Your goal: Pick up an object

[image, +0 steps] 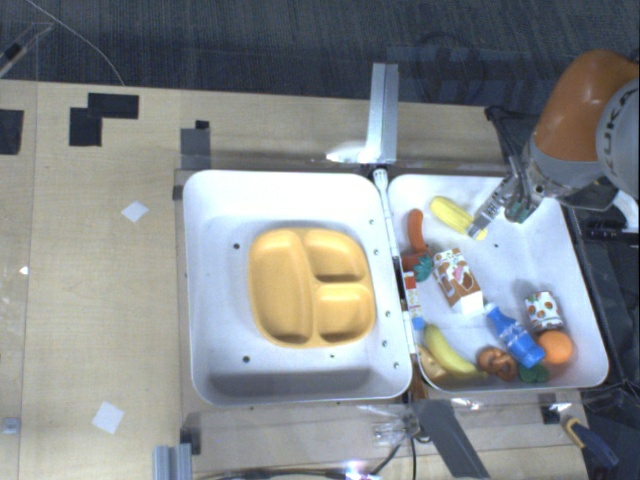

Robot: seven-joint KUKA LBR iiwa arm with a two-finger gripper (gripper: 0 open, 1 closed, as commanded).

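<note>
Gripper [487, 218] at right bin's [580, 268] 12 o'clock, touching yellow corn [449, 212]; grip state indiscernible. Arm [590, 118] cut off at 3 o'clock edge.

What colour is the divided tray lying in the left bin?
The divided tray is yellow, seen best in the camera view.

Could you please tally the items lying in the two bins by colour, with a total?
Yellow: 3, the divided tray, the corn-like piece, the banana
Orange or red-orange: 2, the carrot-like piece, the orange
Blue: 1, the bottle
White with brown: 2, the carton, the small can
Brown: 1, the round piece
Total: 9, not counting small half-hidden bits.
</note>
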